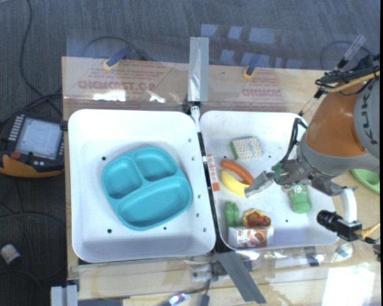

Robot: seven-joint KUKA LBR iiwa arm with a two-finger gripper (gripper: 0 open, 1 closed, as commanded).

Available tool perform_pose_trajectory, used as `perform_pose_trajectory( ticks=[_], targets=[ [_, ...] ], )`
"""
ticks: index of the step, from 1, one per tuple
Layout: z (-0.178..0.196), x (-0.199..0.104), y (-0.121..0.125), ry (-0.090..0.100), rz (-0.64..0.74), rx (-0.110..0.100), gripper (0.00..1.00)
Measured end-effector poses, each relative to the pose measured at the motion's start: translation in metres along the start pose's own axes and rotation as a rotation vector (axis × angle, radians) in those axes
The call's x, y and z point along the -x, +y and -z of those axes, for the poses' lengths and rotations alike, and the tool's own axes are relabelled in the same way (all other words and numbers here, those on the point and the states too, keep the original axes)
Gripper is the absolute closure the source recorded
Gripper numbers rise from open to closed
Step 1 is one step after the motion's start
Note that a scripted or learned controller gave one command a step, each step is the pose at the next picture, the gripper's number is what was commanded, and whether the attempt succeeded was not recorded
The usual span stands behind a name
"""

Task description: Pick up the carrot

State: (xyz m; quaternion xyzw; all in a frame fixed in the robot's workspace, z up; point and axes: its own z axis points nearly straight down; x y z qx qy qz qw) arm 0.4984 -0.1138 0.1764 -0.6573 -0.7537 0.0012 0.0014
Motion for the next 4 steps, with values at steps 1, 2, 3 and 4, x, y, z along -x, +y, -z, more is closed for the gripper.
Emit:
perform_pose_trajectory(
  ticks=[1, 2, 3, 4],
  targets=[
    [-0.008, 0.051, -0.016, -0.002, 0.026, -0.001, 0.0],
    [-0.017, 0.003, 0.016, 0.0, -0.02, -0.001, 0.0],
    [-0.006, 0.058, 0.015, -0.002, -0.009, 0.001, 0.0],
    [-0.014, -0.015, -0.014, 0.001, -0.002, -0.002, 0.0]
  ],
)
